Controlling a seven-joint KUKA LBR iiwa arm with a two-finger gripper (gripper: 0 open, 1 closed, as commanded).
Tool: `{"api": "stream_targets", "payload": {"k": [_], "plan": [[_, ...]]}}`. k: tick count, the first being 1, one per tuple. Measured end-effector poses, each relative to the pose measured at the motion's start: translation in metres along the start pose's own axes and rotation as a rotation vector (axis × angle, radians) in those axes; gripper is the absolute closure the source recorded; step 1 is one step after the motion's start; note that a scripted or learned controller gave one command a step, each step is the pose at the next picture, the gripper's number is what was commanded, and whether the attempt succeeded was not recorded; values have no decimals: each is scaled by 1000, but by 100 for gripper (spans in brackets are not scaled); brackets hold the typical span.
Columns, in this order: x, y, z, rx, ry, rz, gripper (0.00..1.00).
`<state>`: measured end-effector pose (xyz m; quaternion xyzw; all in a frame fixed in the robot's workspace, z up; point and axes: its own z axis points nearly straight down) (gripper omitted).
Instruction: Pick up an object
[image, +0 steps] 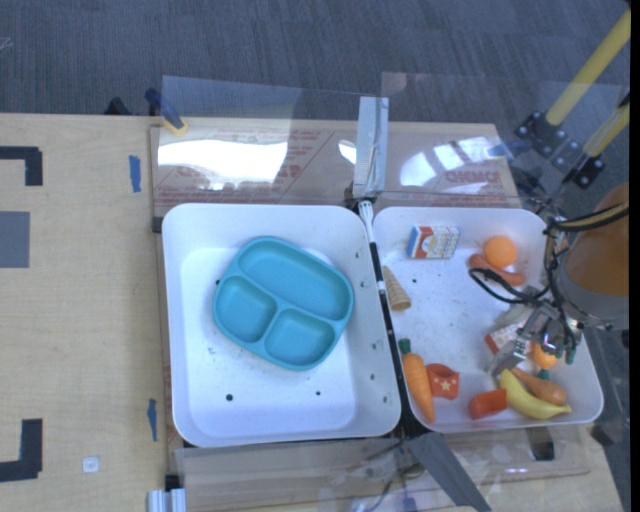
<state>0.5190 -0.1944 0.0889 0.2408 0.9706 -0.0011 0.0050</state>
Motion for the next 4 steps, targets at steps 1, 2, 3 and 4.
{"api": "stream_targets", "payload": {"k": [1, 2, 3, 4], "plan": [[43, 17, -1, -2, -1, 20, 0], [-41, 45, 1, -3, -1, 12, 0], [4, -2, 0, 0, 2, 100, 0], [27, -26, 0, -3, -1, 145, 0]]}}
